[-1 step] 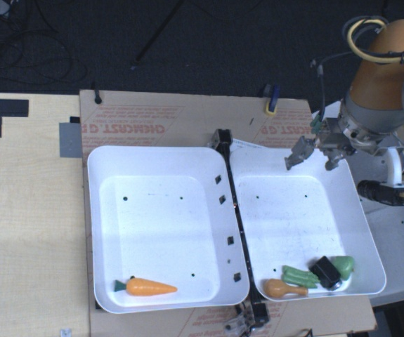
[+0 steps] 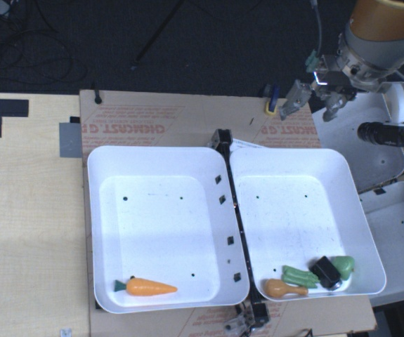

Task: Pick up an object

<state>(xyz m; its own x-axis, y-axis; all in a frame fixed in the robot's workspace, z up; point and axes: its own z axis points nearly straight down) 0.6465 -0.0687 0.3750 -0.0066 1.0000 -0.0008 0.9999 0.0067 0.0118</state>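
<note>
- Camera view: gripper (image 2: 315, 104) hangs high above the far edge of the right bin (image 2: 360, 209), its two fingers spread apart with nothing between them; the grey arm (image 2: 374, 37) with its orange band reaches in behind it.
- Candidates in the right bin crowd its near corner: a green vegetable (image 2: 300, 276), a tan pear-shaped piece (image 2: 283, 288), a small black block (image 2: 326, 272) and a green lump (image 2: 343, 264), touching or overlapping one another.
- Left of the right bin, across the central divider, an orange carrot (image 2: 151, 287) lies alone by the near wall of the left bin (image 2: 103, 223).
- Risk, as a judgement: a descent into the cluster may strike the bin wall, or close on two pieces at once and let both slip.
- The carrot looks easier, yet its tapered, rounded body could squirt out of a pinch placed off its thick part.
</note>
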